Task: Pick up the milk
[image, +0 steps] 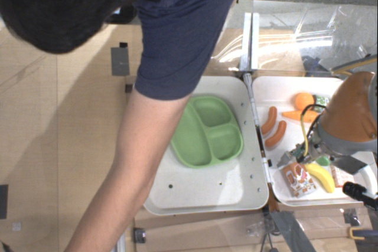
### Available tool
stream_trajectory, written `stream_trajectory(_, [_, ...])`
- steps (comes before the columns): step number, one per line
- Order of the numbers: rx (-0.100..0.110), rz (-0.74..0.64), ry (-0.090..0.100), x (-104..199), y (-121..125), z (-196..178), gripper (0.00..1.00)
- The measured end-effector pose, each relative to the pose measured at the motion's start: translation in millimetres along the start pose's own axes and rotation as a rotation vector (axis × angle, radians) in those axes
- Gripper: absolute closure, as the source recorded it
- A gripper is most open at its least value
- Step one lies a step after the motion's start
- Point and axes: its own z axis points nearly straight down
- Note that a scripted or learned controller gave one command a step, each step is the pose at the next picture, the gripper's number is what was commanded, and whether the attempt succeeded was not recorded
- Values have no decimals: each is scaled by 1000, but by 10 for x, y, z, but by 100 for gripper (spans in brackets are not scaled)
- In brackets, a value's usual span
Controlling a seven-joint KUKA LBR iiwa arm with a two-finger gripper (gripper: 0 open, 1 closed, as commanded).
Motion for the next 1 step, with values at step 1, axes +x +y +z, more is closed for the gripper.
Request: stream_trajectory(1, [0, -3, 1, 200, 217, -1141, 100])
